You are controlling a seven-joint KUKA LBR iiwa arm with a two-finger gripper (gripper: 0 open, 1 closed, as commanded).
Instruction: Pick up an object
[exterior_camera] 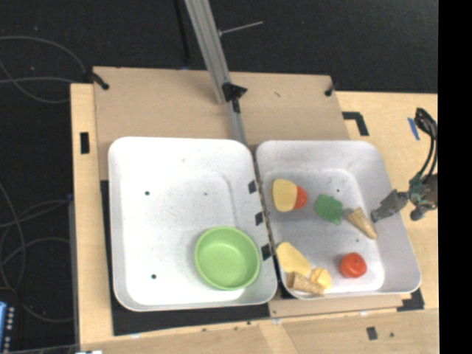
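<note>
At the right rim of the right-hand shallow white bin (383, 169), the dark two-finger gripper (386, 206) sits at bin-edge level; whether it is spread or pressed together cannot be told, and nothing is seen between its tips. The nearest candidate is a tan cone-shaped piece (361, 222), lying just beside the gripper, to its left and slightly nearer the camera. Its long axis runs diagonally, from upper left to lower right. A green block (330, 208) touches the cone's upper-left end. Further off: a round red piece (353, 265) near the front wall, a yellow-and-red piece (287, 195), and yellow pieces (302, 266) at the front-left corner. A light green bowl (227, 257) occupies the left-hand bin (147, 168). Judgement: grasp not yet made; the cone is closest.
</note>
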